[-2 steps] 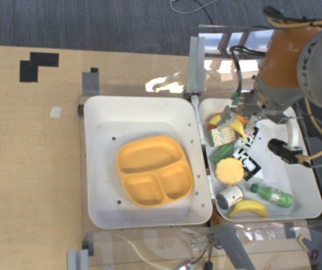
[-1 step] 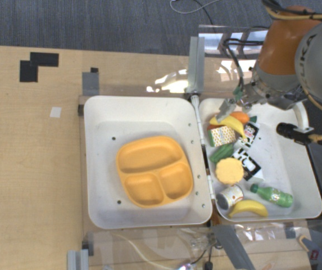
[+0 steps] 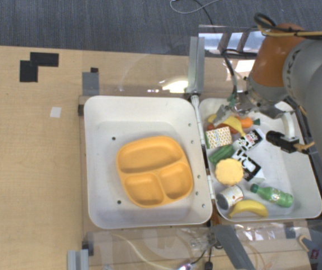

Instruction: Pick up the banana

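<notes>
The banana is yellow and curved, and it lies at the near edge of the right bin, between a small can and a green bottle. The gripper hangs over the far left corner of that bin, just above a pile of small items and well away from the banana. Above it rise the orange band and the grey arm.
The left bin holds a yellow divided tray. In the right bin also lie a round yellow object, a green vegetable, a patterned box, an orange piece and black-and-white packets.
</notes>
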Available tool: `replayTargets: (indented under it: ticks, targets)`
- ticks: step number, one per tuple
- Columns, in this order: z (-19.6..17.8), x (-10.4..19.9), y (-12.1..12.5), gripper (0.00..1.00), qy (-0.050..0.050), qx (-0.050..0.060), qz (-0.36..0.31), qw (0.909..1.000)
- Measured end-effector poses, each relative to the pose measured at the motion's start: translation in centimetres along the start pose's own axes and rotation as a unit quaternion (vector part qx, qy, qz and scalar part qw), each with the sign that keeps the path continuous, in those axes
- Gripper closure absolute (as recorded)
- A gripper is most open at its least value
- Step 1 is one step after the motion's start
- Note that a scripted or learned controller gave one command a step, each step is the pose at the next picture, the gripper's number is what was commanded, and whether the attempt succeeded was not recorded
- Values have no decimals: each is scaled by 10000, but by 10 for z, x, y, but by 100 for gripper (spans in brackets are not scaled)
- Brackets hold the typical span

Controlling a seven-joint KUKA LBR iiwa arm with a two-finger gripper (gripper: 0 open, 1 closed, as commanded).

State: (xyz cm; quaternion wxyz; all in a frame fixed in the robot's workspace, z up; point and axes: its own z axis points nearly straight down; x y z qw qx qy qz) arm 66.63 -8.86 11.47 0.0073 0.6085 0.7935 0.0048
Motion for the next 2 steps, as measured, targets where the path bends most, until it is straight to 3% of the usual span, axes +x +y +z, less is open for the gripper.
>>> replayTargets:
  ticks: [1,2]
  targets:
    - [-5,1,-2,100,31,82,-29,10000]
    - [-70,30,14,100,23,64,30,10000]
